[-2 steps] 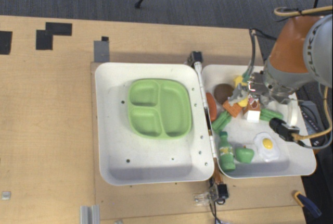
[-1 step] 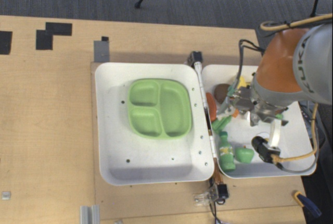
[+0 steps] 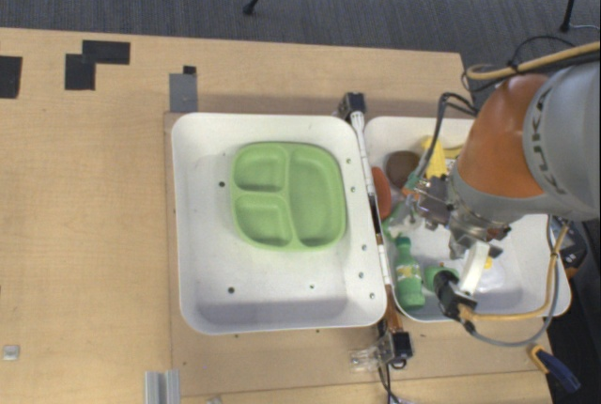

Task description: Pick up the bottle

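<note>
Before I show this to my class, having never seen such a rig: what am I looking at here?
This is one picture, taken by a camera fixed above a wooden bench and looking down at a slant. The big grey shape with the orange band is a robot arm, reaching in from the right. Its grasping end, the pincer, hangs over the right white bin. That bin holds a green bottle, lying by its left wall, plus a brown thing, a reddish thing and a yellow thing partly under the arm. The left white bin holds a green divided plate. I see nothing gripped yet.
</note>
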`<state>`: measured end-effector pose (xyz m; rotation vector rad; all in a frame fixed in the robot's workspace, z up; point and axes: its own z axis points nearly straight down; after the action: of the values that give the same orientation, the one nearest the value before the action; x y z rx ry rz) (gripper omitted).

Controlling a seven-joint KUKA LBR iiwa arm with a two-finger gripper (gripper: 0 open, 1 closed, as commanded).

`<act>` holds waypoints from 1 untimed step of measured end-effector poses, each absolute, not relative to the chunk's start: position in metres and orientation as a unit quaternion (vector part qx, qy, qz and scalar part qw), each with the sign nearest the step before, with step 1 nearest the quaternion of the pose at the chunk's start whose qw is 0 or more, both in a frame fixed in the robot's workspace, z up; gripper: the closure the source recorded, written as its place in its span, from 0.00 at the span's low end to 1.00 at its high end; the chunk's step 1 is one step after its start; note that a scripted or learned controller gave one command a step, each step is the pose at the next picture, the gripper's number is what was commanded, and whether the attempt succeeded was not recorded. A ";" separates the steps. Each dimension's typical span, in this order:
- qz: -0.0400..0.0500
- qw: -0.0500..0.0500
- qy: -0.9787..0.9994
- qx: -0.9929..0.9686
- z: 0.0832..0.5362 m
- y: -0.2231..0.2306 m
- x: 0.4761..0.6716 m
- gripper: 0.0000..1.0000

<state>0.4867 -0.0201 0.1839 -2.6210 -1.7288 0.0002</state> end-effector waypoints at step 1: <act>-0.001 0.000 -0.466 -0.885 0.184 0.007 0.487 0.00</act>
<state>0.4871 0.0073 0.1841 -2.7790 -1.4641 -0.0020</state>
